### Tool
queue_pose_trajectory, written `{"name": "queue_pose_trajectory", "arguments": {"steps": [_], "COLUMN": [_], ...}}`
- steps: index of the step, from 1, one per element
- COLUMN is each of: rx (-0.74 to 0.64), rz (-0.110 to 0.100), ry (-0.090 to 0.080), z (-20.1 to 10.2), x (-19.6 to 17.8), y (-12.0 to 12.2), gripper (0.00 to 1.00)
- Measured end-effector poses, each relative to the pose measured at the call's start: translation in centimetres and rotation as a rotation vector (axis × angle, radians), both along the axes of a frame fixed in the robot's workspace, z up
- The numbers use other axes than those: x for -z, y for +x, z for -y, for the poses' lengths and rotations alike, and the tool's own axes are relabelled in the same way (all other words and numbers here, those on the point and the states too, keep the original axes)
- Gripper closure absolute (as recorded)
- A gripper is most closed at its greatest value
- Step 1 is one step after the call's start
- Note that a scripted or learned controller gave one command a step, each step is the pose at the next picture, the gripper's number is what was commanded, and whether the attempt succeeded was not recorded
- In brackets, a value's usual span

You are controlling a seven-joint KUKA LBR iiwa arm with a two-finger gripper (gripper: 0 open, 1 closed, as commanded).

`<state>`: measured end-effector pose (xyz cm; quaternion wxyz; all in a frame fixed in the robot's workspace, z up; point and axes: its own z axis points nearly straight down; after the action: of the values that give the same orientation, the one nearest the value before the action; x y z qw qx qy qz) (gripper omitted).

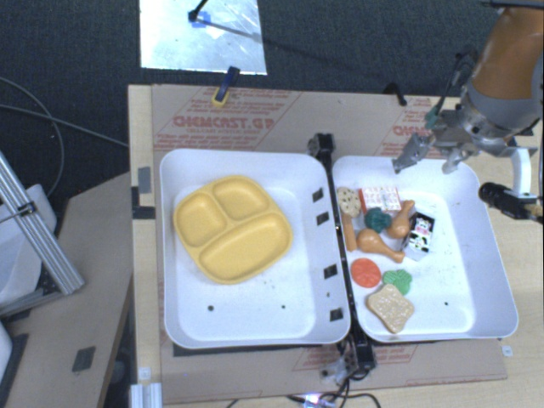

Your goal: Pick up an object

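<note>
Gripper (431,161) — fingers spread, grasping nothing — hangs over right bin's (484,313) far rim. That bin holds one bread slice (390,308), one tomato slice (366,272), one drumstick (378,242); left bin (183,313) holds one yellow tray (232,228)

Gripper (431,158) hovers over right bin's (476,253) far edge, fingers spread, nothing between them. Toy food clustered below; yellow divided plate (233,228) in left bin (183,313).

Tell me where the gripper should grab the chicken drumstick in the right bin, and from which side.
Probably the drumstick is best gripped across its thin bone end, which points toward the bin's middle, coming straight down from above. It lies flat, and its thick end sits close to the teal toy.
</note>
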<state>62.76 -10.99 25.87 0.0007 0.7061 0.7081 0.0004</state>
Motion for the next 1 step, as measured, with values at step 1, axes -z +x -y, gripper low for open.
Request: {"name": "queue_pose_trajectory", "arguments": {"steps": [1], "rx": [-0.004], "rz": [0.014], "ry": [0.0], "z": [-2.22], "x": [-12.67], "y": [-6.55], "gripper": [0.0]}}
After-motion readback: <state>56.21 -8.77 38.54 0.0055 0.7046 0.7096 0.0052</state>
